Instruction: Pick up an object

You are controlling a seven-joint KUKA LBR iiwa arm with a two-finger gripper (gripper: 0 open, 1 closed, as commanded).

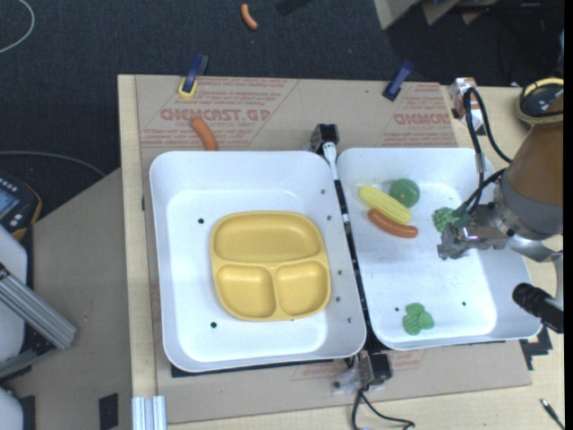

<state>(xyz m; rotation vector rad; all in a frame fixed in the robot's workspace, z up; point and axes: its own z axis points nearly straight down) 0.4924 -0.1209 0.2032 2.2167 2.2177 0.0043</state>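
Objects for picking lie in the right bin (466,280), and we list them from near to far. Nearest is a small green floret (416,318), alone by the bin's near wall and well apart from the rest. Farther in, the gripper (452,238) reaches from the right over the bin's middle. A second green floret (444,217) sits right against its far-left side. We cannot tell whether the jaws are released, clenched or grasping that floret.

Left of the gripper lies an orange sausage (394,226), touching the yellow corn cob (385,202) just beyond it. A green ball (406,190) rests against the cob's far-right side.

The left bin (179,240) holds a yellow divided plate (269,265) with three compartments, near its centre.

Beyond both bins, on the brown worktop (269,106), we see another orange sausage (205,133) at far left. Two blue clamps (192,75) grip the worktop's far edge. Farthest of all, a small orange piece (249,15) lies on the dark floor (107,25).
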